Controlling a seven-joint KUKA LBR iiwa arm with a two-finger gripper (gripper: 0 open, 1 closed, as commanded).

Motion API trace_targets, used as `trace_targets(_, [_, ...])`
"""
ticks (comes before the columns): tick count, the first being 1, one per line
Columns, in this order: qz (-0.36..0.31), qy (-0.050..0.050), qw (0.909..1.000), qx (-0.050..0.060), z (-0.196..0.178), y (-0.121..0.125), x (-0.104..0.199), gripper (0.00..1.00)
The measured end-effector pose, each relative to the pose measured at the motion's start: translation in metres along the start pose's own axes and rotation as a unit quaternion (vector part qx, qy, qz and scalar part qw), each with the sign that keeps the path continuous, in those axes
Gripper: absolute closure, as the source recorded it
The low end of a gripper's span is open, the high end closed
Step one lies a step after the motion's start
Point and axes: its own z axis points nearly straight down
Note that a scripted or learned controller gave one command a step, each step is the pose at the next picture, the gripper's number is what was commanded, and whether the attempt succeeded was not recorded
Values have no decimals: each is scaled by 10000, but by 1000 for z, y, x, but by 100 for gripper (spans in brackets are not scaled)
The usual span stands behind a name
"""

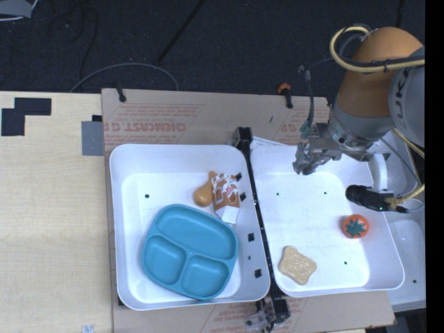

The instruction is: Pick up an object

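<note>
My gripper (pixel 303 166) hangs over the far edge of the right bin (pixel 388 283), above its back wall, with nothing seen between its fingers. A tan toast-shaped piece (pixel 297 265) lies near the right bin's front left. A red tomato-like toy with a green top (pixel 354 226) sits at the bin's right side. In the left bin (pixel 125 186) a blue divided plate (pixel 189 251) lies at the front. Behind it are a brown pear-like toy (pixel 204 192) and a brown and white packet (pixel 226 192), close together.
A black divider (pixel 251 207) runs between the two bins. A black cylindrical part (pixel 368 198) with a cable juts over the right bin's right edge. Cardboard (pixel 187 120) lies under the bins. The wooden bench (pixel 48 220) stretches to the left.
</note>
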Motion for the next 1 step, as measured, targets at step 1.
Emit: trace_targets(1, [2, -5, 10000, 11, 14, -13, 53, 100])
